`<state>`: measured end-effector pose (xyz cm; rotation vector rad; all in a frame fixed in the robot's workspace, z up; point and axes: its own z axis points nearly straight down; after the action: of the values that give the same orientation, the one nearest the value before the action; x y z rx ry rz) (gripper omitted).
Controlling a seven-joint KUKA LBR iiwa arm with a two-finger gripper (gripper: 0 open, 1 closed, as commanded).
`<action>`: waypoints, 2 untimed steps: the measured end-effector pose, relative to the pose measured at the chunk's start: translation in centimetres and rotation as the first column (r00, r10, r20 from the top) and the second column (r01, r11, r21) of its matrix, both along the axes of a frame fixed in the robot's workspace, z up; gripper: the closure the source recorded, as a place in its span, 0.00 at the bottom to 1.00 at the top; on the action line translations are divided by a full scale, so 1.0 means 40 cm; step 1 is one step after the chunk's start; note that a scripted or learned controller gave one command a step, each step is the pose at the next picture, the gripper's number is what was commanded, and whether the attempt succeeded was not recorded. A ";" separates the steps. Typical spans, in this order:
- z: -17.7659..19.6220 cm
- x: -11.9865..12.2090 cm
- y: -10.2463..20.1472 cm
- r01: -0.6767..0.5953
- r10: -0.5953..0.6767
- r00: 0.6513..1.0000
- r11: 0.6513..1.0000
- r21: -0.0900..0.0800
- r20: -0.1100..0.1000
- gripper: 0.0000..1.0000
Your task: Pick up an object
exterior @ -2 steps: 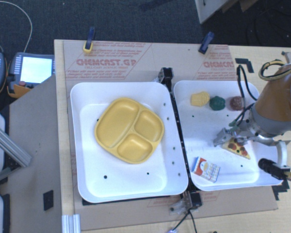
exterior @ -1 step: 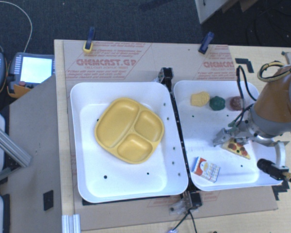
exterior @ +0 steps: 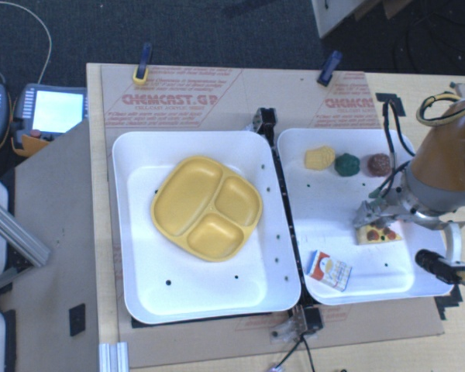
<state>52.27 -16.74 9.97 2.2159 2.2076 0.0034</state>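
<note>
Nearest the lens, at the right bin's (exterior: 294, 208) front edge: small white carton (exterior: 328, 270) with red and blue print, lying flat and slightly askew. Just behind it, gripper (exterior: 374, 217) down over a pizza-slice toy (exterior: 380, 234), metal fingertips at or just above the toy's left end; contact unclear, finger spread impossible to judge from this angle, toy seemingly flat on the bin floor. Grey wrist and orange band (exterior: 449, 157) rising behind, toward the right. Farther back in the same bin, lined up in a row: yellow lumpy piece (exterior: 319, 158), dark green round piece (exterior: 346, 164), brownish-red round piece (exterior: 380, 163), each just beside the next. Across the divider, in the left bin (exterior: 139, 285): yellow three-compartment tray (exterior: 207, 206), turned at an angle, well apart from the gripper.
</note>
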 end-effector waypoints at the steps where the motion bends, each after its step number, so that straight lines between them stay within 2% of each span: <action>1: 0.149 0.023 0.010 -0.006 0.006 1.000 1.000 0.006 -0.005 1.00; 2: 0.270 0.024 -0.015 -0.004 0.004 1.000 1.000 0.005 -0.004 1.00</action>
<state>53.23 -17.32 20.77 2.2156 2.2162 0.0042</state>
